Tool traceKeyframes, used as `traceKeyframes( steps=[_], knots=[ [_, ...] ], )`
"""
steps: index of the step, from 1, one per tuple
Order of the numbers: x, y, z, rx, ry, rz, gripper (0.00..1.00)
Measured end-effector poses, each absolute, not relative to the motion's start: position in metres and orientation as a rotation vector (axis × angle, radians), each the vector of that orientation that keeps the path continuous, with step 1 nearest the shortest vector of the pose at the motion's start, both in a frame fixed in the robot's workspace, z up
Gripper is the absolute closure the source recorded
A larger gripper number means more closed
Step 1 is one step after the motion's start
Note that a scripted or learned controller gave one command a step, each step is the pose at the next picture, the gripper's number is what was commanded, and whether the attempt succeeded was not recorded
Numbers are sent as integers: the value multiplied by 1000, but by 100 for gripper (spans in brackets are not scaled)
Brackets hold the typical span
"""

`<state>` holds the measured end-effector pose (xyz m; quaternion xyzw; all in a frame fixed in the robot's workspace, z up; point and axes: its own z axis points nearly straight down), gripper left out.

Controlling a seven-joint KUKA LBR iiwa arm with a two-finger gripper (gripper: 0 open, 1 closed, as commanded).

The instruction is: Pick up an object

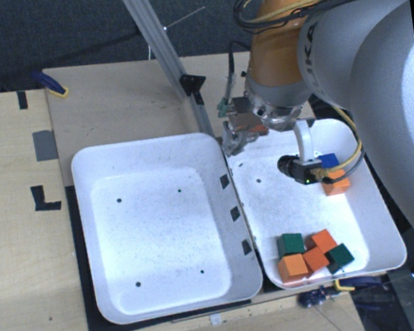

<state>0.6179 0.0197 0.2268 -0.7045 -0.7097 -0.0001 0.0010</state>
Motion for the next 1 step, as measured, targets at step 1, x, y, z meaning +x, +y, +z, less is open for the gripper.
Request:
traceKeyframes(
  steps=[1],
  knots=[
    [628,83,233,-2210,-2229,-2,100]
  ],
)
